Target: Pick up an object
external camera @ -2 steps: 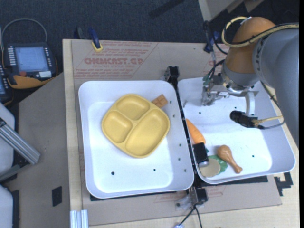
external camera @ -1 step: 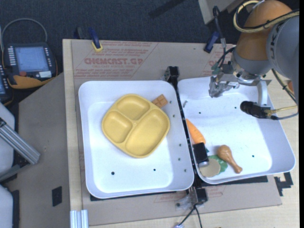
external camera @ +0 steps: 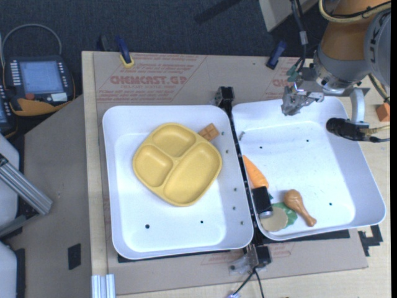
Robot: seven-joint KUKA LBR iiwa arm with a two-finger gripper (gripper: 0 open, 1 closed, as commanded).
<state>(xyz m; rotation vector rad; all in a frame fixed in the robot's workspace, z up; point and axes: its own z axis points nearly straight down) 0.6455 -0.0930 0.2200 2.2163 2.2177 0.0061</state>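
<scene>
My gripper [external camera: 291,107] hangs over the far rim of the right bin [external camera: 322,154], well above its floor, with nothing seen between its fingers. Along that bin's left wall lies an orange carrot [external camera: 254,172]. Just below the carrot rests a small black block [external camera: 261,200]. A brown chicken drumstick [external camera: 299,206] lies near the front edge, beside a pale green round piece [external camera: 277,219]. In the left bin [external camera: 124,216] sits a yellow divided plate [external camera: 177,163], with a small brown block [external camera: 209,131] at its far right corner.
The two bins meet at a black clamp rail [external camera: 239,166] down the middle. Both stand on a cardboard sheet [external camera: 186,76]. A handheld pendant with a screen [external camera: 38,82] rests off the bench at the far left.
</scene>
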